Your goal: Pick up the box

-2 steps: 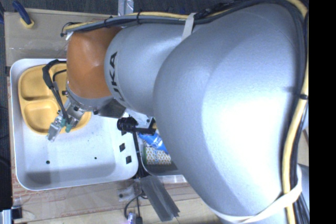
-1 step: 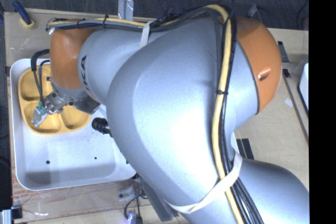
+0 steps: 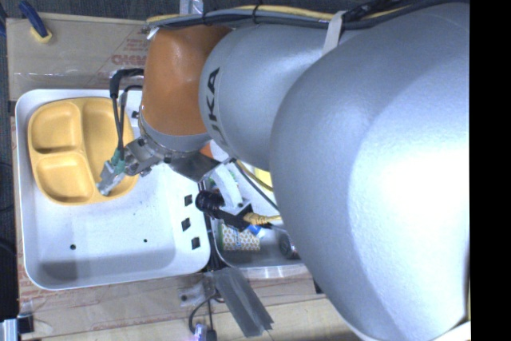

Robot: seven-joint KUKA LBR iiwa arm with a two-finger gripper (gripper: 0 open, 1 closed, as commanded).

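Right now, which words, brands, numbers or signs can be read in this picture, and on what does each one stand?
"KA": black letters on the grey arm beside its orange band, the rest of the brand name hidden by the curve.
Red print on the cardboard sheet behind the left bin: too blurred to read.
Patterned packet below the arm: no readable text.

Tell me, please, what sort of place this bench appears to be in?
Probably a robotics lab set up for bin-picking trials: a large grey KUKA arm with an orange band reaches over shallow white plastic bins, one holding a yellow compartmented tray, on a bench lined with brown cardboard.
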